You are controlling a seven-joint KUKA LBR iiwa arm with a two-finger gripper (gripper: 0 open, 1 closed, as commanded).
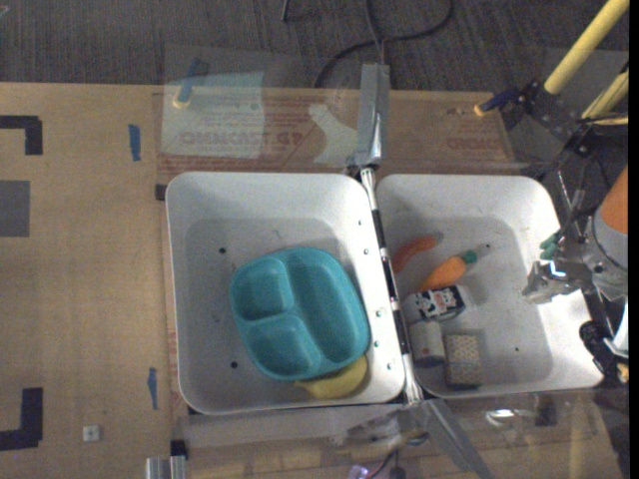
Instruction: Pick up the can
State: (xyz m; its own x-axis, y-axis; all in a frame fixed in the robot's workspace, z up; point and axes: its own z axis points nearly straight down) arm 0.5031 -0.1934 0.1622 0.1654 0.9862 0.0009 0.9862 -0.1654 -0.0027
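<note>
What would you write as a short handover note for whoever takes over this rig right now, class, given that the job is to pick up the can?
Gripper: at the right bin's right wall, nothing visibly held; open or shut is not clear.
Can: lying on its side low at the left of the right bin, beside a brown sponge-like block, below a small black-and-white item.
Also there: a toy carrot and an orange piece.
Left bin: teal divided plate over a yellow object.
Done: nothing yet.
Left: cross the bin to the can, grasp, lift.
</note>
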